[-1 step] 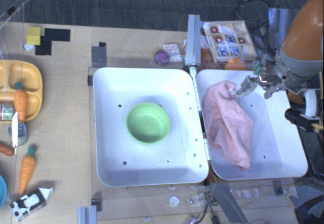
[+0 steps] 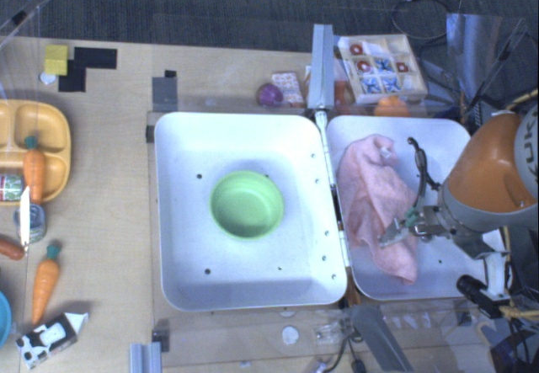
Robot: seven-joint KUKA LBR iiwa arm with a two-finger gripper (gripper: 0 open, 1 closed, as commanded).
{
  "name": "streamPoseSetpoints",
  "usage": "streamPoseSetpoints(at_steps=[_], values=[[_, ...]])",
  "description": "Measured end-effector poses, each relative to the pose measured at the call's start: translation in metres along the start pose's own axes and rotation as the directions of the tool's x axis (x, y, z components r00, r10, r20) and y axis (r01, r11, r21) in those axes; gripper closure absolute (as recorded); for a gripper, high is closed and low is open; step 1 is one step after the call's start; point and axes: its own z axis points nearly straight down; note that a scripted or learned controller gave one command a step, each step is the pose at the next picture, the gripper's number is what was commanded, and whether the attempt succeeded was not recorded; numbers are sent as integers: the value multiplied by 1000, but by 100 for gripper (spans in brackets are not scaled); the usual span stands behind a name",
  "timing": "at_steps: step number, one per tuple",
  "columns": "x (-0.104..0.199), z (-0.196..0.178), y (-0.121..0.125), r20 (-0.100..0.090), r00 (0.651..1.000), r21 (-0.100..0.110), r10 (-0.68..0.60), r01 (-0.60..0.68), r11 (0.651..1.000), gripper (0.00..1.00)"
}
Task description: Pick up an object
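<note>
A crumpled pink cloth (image 2: 376,199) lies in the right bin (image 2: 446,140), along its left side. My gripper (image 2: 396,234) reaches in from the right and sits low over the cloth's lower right part, its metal fingertips touching or just above the fabric. A green bowl (image 2: 246,204) rests in the middle of the left bin (image 2: 194,144). The orange band of the arm (image 2: 493,165) covers the right bin's right side.
A divider rail (image 2: 330,194) runs between the two bins. Behind them stand a box of small items (image 2: 381,66) and a purple ball (image 2: 269,94). A yellow tray (image 2: 34,148) with toy carrots sits at the left of the bench.
</note>
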Motion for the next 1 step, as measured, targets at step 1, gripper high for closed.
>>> streamPoseSetpoints(at_steps=[1], values=[[-19,12,59,3,999,-12,-33,33,999,0]])
